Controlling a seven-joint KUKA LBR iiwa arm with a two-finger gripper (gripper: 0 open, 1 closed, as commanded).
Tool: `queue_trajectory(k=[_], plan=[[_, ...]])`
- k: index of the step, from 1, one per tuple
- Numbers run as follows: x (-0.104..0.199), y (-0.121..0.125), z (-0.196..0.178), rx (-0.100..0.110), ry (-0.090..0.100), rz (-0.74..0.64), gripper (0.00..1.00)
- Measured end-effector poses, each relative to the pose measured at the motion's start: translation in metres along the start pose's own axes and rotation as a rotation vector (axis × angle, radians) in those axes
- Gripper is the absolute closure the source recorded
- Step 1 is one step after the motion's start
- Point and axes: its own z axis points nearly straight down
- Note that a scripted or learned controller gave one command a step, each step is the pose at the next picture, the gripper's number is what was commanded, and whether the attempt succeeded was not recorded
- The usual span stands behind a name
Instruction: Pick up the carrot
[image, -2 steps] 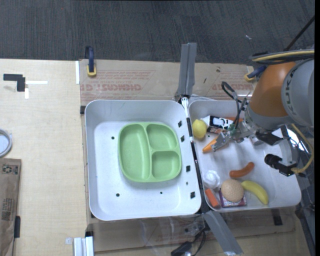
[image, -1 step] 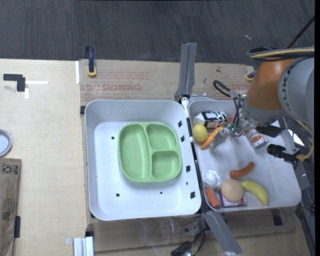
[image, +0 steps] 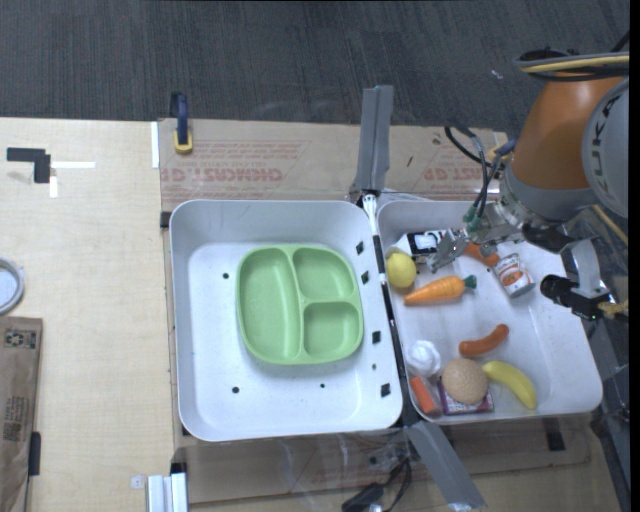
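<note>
Two white bins are seen on the tabletop; the carrot (image: 437, 291) lies in the right bin (image: 570, 385), just right of a lemon (image: 400, 270). The claw (image: 452, 247) is held just beyond it, nothing gripped; whether it is open cannot be told. The approach step seems in hand: lowering onto the carrot's middle is called for next.

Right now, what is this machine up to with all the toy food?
The robot arm's gripper hangs over the right bin, just above the carrot, which lies on the bin floor beside a lemon. It has not lifted the carrot yet. The left bin holds a green divided plate.
</note>
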Motion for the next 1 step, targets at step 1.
queue_trajectory(k=[1], plan=[[-0.0307, -0.0185, 0.1, 0.001, 0.001, 0.134, 0.0]])
